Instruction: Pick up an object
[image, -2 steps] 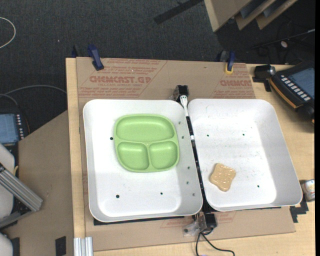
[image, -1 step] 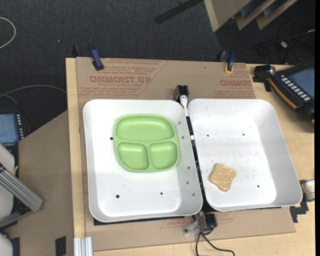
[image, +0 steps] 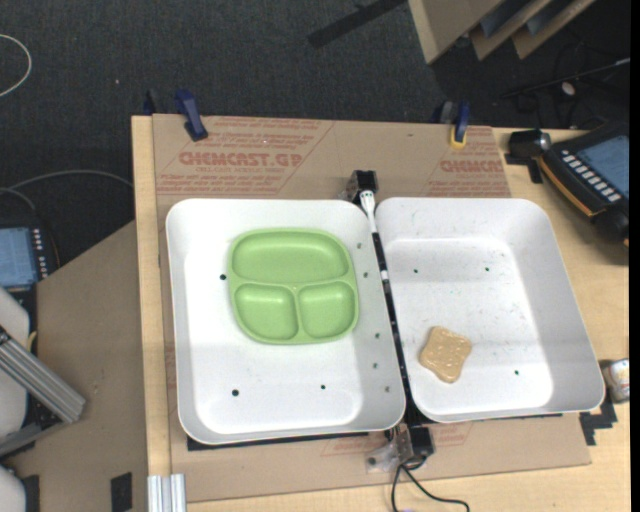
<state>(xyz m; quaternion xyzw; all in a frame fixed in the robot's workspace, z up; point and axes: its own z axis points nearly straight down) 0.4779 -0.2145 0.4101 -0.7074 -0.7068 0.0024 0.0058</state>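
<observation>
One cracker (image: 444, 354) — right bin (image: 560, 300), near front

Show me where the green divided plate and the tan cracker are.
green divided plate (image: 292, 284): camera view, left bin, on the ridge between its compartments.
tan cracker (image: 444, 354): camera view, right bin, middle of its top face.

The nearest thing to robot hardware is the handheld control pendant (image: 590, 172) at the upper right of the frame: dark casing, orange trim, a bluish screen and rows of pale keys. Low on the right edge sits a small grey rounded piece (image: 621, 377); I cannot tell whether it belongs to the arm.
</observation>
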